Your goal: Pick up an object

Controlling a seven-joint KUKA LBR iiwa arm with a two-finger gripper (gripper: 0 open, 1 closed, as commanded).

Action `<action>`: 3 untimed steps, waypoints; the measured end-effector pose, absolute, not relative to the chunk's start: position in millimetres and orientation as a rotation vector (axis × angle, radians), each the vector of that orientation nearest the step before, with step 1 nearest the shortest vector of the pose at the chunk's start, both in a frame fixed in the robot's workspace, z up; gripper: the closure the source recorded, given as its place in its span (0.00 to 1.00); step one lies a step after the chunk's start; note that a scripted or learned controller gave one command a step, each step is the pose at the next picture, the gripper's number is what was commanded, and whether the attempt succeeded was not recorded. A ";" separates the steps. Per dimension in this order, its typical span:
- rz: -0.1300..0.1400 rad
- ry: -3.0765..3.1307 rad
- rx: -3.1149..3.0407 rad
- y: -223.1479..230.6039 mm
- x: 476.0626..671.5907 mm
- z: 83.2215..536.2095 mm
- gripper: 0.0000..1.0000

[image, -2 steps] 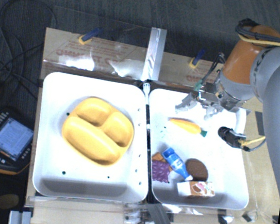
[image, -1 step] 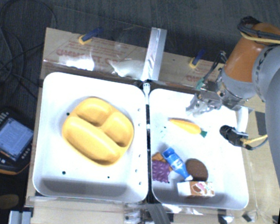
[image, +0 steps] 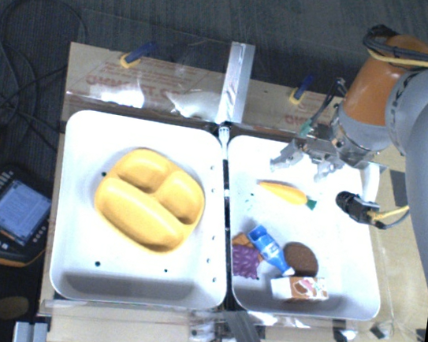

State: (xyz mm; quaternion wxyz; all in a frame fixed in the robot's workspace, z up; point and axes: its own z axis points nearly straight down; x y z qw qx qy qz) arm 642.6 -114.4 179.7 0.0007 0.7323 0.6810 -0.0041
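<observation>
My gripper (image: 304,164) hangs over the far part of the right bin (image: 361,252), open, with nothing between its two fingers. Just below it lies a yellow banana-shaped piece (image: 282,192) with a green tip. Toward the bin's front sit a blue packet (image: 264,245), a purple bunch of grapes (image: 243,261), a brown round cookie (image: 301,259) and a small white and red box (image: 300,288). A large yellow bun-shaped object (image: 150,197) rests in the left bin (image: 72,265).
A metal divider post (image: 236,82) stands behind the seam between the bins. Clamps (image: 138,54) hold plastic sheet at the back edge. A handheld pendant (image: 0,214) and cables lie on the floor at the left.
</observation>
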 end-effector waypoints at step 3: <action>0.006 2.309 2.120 -175.0 624.8 88.6 0.00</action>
